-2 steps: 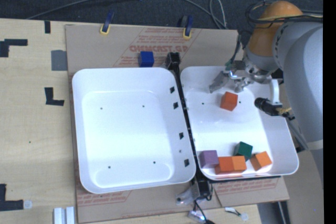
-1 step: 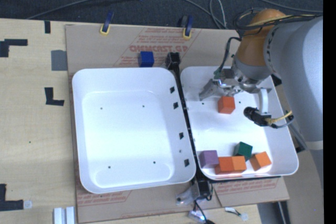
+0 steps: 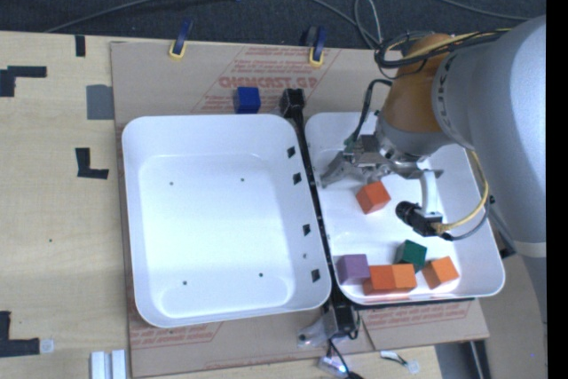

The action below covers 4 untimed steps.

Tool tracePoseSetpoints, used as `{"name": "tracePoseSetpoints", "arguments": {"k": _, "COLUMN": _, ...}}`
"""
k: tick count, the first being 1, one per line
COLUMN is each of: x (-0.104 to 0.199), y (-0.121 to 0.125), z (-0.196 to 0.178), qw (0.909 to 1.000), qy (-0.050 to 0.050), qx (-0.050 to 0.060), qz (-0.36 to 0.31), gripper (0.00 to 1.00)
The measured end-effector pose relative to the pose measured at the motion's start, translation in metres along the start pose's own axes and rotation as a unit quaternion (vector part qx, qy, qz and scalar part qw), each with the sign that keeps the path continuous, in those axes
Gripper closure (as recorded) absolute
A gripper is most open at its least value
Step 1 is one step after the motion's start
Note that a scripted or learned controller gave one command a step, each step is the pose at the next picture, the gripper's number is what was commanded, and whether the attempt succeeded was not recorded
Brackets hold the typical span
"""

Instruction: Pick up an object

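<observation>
Reaching in across the right edge of the bench (image 3: pixel 53 217), with the grey arm (image 3: pixel 515 129) bent low and its orange band (image 3: pixel 413 98) over the far side of the right bin (image 3: pixel 355 235); likely posed that way to bring the wrist straight down on the loose pieces. Resting under both bins, a cardboard sheet (image 3: pixel 266 80) clipped at its far edge, presumably to keep everything from sliding. Sitting side by side with walls touching along the middle, the left bin (image 3: pixel 213 217) and the right one, so that a lifted piece would need only a short carry across.

Hanging just above the floor in the far half of the right bin, the gripper (image 3: pixel 379 186), fingers spread wide apart and clamped on nothing. Lying between that spread, near the bin's centre, an orange cube (image 3: pixel 373 196), tilted on the floor and apparently not touched on either side; judged the likely target, with the closing squeeze not yet made.

Bunched along the near edge of the right bin, well apart from the gripper: a second orange block (image 3: pixel 391 278), a purple cube (image 3: pixel 353 267) at its left, a green cube (image 3: pixel 411 253) behind, a third orange cube (image 3: pixel 441 271) toward the near right corner. Packed closely, so harder to grasp singly than the lone cube.

Left outside on the cardboard, beyond the far edge of the left bin, a small blue cube (image 3: pixel 248 98).
</observation>
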<state>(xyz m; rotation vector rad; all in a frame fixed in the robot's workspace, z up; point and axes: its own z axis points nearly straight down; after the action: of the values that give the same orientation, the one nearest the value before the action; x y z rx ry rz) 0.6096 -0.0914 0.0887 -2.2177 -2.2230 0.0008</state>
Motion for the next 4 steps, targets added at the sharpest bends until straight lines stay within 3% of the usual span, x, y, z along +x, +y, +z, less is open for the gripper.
{"name": "tracePoseSetpoints", "arguments": {"k": 3, "x": -0.008, "y": -0.099, "z": 0.000, "qw": 1.0000, "qy": 0.000, "qx": 0.000, "qz": 0.002, "gripper": 0.00}}
{"name": "tracePoseSetpoints", "arguments": {"k": 4, "x": -0.007, "y": -0.098, "z": -0.010, "qw": 1.0000, "qy": 0.000, "qx": -0.001, "qz": 0.001, "gripper": 1.00}}
